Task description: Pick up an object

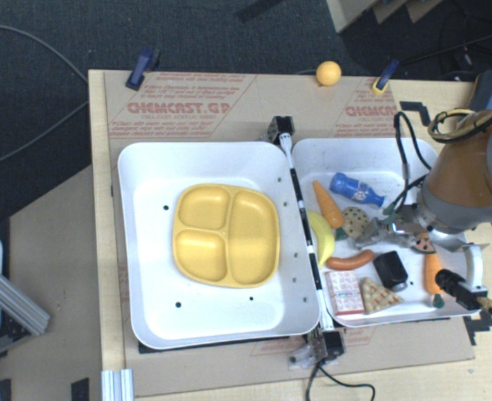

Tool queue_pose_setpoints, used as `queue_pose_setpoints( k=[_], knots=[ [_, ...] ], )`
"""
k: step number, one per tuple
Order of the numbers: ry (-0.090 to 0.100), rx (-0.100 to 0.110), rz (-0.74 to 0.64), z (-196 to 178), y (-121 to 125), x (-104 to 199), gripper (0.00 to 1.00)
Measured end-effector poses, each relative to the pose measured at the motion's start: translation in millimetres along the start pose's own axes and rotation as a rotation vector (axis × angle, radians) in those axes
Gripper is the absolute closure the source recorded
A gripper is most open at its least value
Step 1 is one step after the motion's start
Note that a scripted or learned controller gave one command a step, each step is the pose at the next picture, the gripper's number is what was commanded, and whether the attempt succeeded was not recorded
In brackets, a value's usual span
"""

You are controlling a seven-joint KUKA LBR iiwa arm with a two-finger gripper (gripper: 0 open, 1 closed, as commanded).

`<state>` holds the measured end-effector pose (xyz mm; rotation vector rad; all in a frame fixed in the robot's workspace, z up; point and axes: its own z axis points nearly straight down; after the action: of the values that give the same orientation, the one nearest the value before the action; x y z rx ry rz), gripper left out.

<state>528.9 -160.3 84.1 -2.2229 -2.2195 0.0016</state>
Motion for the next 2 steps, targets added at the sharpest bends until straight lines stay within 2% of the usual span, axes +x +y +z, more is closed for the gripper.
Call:
queue_pose_setpoints(
  k=[1,2],
  knots=[
    [0.001,0.0,-0.001,0,-49,10,0.0],
    [0.005,-0.001,-0.004,-1,10,-57,0.0]
  ],
)
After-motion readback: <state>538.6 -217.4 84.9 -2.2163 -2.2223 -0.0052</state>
